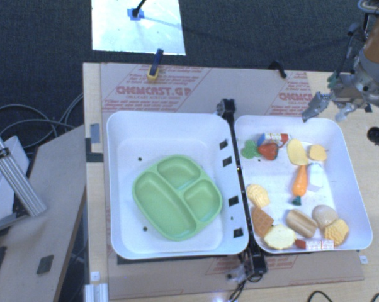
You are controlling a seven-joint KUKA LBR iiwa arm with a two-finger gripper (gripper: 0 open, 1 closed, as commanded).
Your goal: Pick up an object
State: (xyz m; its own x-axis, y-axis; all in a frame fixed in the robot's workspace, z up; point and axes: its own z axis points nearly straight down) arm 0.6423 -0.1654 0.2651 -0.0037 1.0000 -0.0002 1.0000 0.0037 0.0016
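- Two white bins side by side at frame centre: left bin point(117, 168), right bin point(352, 168).
- One green divided plate point(177, 197) with three compartments, lying alone in the left bin.
- About a dozen toy food pieces scattered in the right bin, all resting on its floor.
- Among them: one orange carrot point(299, 181), upright in the frame at the bin's middle, with a dark stub at its lower end; one red strawberry point(269, 151) near the bin's upper left, just beside a green leafy piece point(250, 148); one yellow lemon slice point(279, 237) at the lower edge; one tan bread roll point(301, 223) beside it.
- Arm at upper right of the frame, above the right bin's far rim.
- Gripper point(331, 107) poised over that far right corner, fingers spread apart with nothing between them, well apart from the carrot.
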